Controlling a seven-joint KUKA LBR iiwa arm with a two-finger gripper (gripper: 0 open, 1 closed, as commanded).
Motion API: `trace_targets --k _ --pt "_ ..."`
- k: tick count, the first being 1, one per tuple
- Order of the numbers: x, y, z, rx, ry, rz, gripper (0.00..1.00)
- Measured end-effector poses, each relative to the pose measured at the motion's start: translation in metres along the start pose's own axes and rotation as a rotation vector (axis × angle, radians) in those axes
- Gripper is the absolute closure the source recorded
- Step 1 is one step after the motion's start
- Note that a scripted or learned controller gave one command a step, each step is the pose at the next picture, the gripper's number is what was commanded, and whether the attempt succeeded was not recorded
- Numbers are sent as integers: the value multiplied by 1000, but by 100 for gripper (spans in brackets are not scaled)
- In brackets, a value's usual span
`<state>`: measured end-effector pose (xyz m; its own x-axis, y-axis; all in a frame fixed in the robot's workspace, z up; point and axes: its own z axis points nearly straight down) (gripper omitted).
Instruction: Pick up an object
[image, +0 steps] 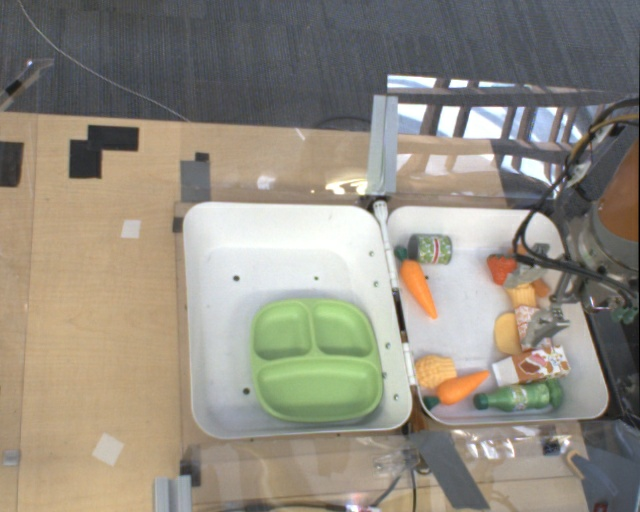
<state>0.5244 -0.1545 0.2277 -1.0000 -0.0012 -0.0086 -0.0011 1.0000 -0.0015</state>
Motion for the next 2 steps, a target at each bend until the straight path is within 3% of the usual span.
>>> trace_targets --k 1,2 --pt "24 20 127 -4 10 -97 0" --pt "-96 52 106 -2 -6 -172 0"
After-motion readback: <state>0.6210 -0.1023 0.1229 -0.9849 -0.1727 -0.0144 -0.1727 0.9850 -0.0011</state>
